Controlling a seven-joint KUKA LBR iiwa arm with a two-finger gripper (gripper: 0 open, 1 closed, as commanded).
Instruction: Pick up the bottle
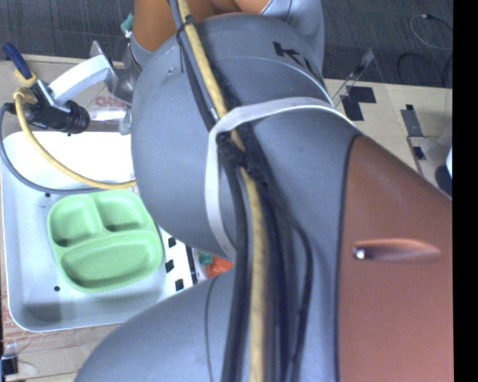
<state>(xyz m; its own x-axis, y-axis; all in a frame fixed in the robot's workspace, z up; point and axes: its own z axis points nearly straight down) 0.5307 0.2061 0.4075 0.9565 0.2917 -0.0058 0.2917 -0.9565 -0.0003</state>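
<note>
The grey arm (287,213) looms nearest, sweeping from 5 o'clock up to 12. At 8 o'clock sits the white bin (24,293), with a green divided plate (103,241) inside it. A small orange thing (217,267) peeks out just beside the arm at the plate's 4 o'clock. Farther off, at 10 o'clock, the gripper (127,86) hangs over the bin's far rim; released or clenched, I cannot tell. Touching it at its 8 o'clock lies what may be the bottle (103,102), clear with red lettering.
</note>
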